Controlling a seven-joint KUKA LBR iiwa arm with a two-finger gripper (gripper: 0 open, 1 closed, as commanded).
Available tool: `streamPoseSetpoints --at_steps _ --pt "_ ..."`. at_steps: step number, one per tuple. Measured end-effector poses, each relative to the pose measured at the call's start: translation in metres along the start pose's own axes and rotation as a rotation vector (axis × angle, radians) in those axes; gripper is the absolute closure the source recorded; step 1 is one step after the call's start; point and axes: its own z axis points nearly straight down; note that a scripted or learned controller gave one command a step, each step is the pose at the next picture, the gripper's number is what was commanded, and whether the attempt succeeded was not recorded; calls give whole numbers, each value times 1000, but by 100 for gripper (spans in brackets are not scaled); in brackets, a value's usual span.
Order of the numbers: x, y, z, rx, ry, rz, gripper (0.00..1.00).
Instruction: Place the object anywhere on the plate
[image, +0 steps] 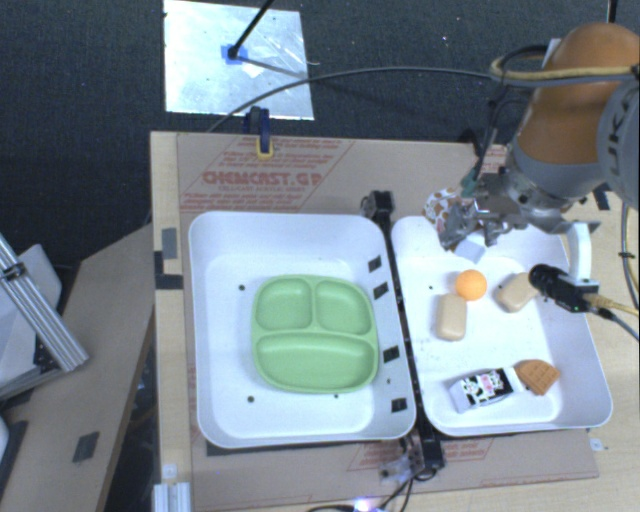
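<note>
- While the arm reaches in from the right, its pincer (468, 232) hangs over the far-left corner of the right bin (575, 380); whether it is clenched or released I cannot tell.
- A small speckled object (438, 208) shows just beside the pincer, at that bin's far rim; I cannot tell whether it is gripped or merely close.
- The left bin (215, 300) holds a green plate (315, 333). It lies flat near the bin's middle, split into two small sections on the far side and one long section on the near side.
- The right bin holds an orange ball (471, 285), with a tan block (451, 319) just beside it to the near-left and a second tan block (514, 293) close on its right.
- Nearer the front of that bin lie a black-and-white carton (482, 389) and a brown waffle-like piece (538, 376), side by side.
- Both bins sit side by side on the worktop (180, 180), inner walls meeting.
</note>
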Motion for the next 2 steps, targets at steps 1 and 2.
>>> streamPoseSetpoints --at_steps 1,2 --pt "47 19 4 0 0 0 100" --pt "98 32 15 1 1 0 100"
